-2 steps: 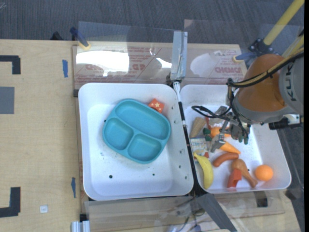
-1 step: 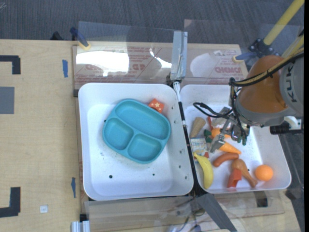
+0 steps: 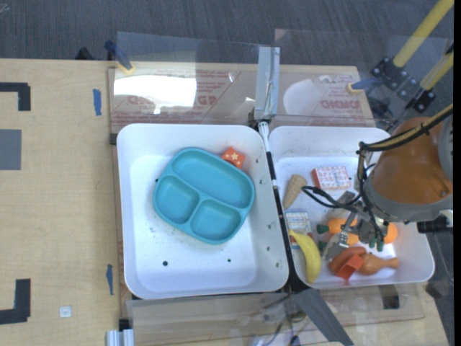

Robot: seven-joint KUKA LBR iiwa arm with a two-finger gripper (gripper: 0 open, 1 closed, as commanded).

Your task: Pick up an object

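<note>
Two white bins are sitting side by side on the surface (image 3: 50, 193). In the right bin (image 3: 421, 265), at the near edge, a banana (image 3: 310, 254) is lying beside an orange-red toy (image 3: 346, 263) and a tan piece (image 3: 378, 264). Just above them the gripper (image 3: 356, 229) is hanging low among the clutter, next to an orange ball (image 3: 337, 228); I cannot tell how its fingers are standing, and nothing is showing between them. A little farther, a cone (image 3: 294, 190) and a red-printed card (image 3: 331, 176) are lying. In the left bin (image 3: 137, 265), a blue divided plate (image 3: 204, 194) is resting tilted, and a small orange block (image 3: 233, 156) is touching its far rim.
</note>
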